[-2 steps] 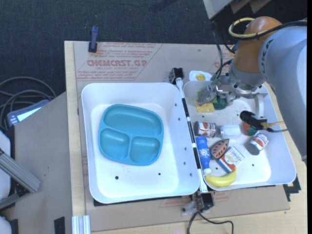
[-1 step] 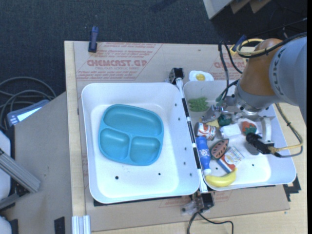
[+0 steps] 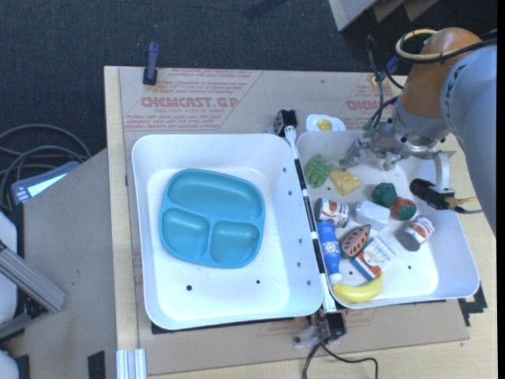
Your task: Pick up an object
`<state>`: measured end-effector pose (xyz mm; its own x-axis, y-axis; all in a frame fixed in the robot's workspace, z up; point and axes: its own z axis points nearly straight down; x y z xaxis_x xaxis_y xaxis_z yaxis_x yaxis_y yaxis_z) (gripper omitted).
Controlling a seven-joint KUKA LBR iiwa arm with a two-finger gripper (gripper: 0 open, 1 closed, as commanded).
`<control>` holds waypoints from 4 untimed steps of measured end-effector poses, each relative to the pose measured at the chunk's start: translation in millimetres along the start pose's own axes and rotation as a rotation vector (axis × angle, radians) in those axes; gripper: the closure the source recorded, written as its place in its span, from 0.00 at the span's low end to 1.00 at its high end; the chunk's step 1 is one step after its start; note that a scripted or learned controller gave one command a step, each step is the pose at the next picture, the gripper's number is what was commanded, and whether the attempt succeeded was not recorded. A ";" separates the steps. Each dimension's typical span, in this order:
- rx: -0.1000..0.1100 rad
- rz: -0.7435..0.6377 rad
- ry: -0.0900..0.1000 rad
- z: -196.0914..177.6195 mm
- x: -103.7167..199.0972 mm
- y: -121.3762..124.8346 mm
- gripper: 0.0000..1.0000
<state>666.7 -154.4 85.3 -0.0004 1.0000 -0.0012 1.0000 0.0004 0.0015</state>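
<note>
The arm (image 3: 454,61) reaches over the far end of the right bin (image 3: 454,279), and its gripper (image 3: 383,150) hangs just above the bin floor near the yellow block (image 3: 346,181); whether it is open or closed I cannot tell, and nothing shows as held. Measured from that block, the green piece (image 3: 318,169) lies just left, the dark green lump (image 3: 384,193) right, the cans (image 3: 334,211) and (image 3: 420,229), the blue tube (image 3: 329,248) and the banana (image 3: 357,290) nearer the camera. The blue plate (image 3: 211,217) sits in the left bin (image 3: 158,290), well apart from it.
</note>
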 end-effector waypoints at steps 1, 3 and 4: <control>-0.002 0.001 -0.001 -42.3 -47.4 0.3 0.00; -0.001 0.001 0.000 -10.1 -48.0 -50.8 1.00; 0.000 -0.001 0.001 0.3 7.4 0.3 1.00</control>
<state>667.0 -147.1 84.9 -0.0015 1.0000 0.0001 1.0000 0.0015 0.0019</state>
